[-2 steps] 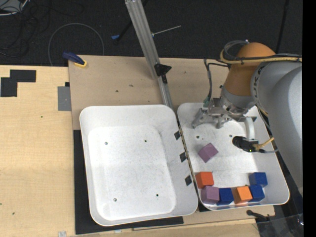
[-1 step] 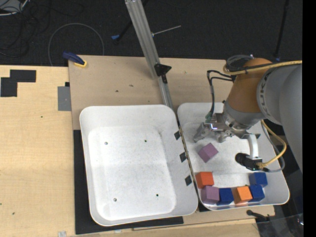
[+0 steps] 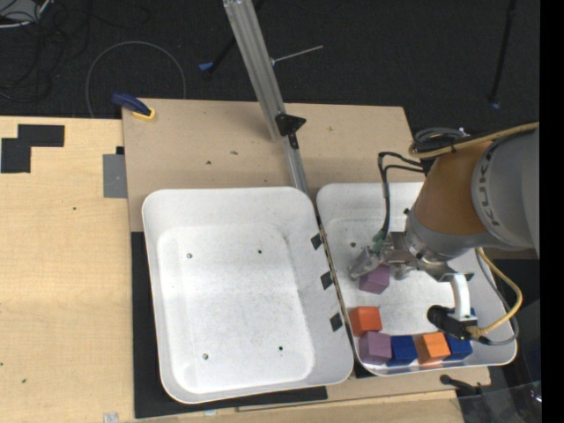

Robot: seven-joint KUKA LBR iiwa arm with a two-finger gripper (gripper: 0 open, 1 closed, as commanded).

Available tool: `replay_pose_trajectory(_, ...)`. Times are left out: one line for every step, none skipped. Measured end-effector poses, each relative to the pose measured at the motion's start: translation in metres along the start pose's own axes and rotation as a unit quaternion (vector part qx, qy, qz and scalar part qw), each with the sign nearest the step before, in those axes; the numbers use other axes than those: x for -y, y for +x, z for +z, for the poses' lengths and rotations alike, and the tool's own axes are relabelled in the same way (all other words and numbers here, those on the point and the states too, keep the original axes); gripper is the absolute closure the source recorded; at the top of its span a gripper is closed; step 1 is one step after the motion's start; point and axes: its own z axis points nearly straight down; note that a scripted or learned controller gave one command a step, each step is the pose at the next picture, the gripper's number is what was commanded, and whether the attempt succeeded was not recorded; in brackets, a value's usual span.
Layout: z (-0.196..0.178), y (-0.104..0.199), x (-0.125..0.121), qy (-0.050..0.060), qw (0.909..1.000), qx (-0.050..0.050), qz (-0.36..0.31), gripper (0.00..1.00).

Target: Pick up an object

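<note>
My gripper [image 3: 374, 261] hangs low over the middle of the right bin [image 3: 352, 203], with the grey arm and its orange band [image 3: 449, 192] reaching in from the right. A purple block [image 3: 376, 280] lies directly under the gripper's tip, touching it or very close to it. Whether the gripper has hold of this block is hidden by the gripper body. Along the bin's front edge lie an orange block [image 3: 366, 318], a second purple block [image 3: 377, 346], a blue block [image 3: 403, 349], another orange block [image 3: 433, 346] and a further blue block [image 3: 459, 347].
The left bin [image 3: 176, 210] sits beside the right one, joined by black clips [image 3: 326, 280]. A slanted aluminium bar [image 3: 260, 69] rises behind the bins. Cables [image 3: 388, 192] trail from the wrist. A black and white part [image 3: 454, 311] of the arm overhangs the front right blocks.
</note>
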Motion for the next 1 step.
replay_pose_trajectory(-0.0095, -0.0013, -0.0008, 0.001, 1.0, -0.001, 0.003, 1.0)
